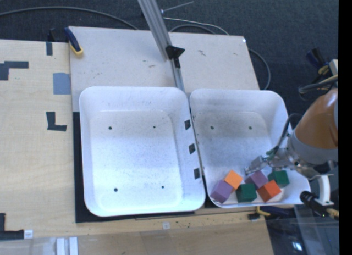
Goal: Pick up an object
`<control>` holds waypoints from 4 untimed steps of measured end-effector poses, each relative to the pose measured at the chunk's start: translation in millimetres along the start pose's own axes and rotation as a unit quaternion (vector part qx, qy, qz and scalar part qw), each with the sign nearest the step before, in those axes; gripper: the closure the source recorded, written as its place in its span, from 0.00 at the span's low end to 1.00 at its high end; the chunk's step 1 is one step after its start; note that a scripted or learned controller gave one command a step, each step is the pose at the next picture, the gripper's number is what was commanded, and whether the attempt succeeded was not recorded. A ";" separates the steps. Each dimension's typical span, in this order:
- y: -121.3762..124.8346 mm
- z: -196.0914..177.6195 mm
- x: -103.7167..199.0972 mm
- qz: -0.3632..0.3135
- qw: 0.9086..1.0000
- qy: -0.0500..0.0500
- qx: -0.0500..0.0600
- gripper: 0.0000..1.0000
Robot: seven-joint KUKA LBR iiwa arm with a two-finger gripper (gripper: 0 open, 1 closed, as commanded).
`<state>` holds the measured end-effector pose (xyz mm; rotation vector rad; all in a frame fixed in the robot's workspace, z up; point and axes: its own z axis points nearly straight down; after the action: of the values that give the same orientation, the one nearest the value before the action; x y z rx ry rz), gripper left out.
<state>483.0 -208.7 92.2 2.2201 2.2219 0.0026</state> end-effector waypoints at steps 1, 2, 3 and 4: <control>66.7 0.1 0.8 -0.002 1.000 -0.001 -0.001 0.00; 132.6 0.1 0.4 -0.002 1.000 -0.001 -0.001 0.00; 105.8 0.7 -0.7 0.000 1.000 -0.001 0.002 0.00; 106.9 -9.1 0.3 -0.001 1.000 -0.001 0.002 1.00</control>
<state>589.9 -208.3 101.5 2.2182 2.2252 -0.0045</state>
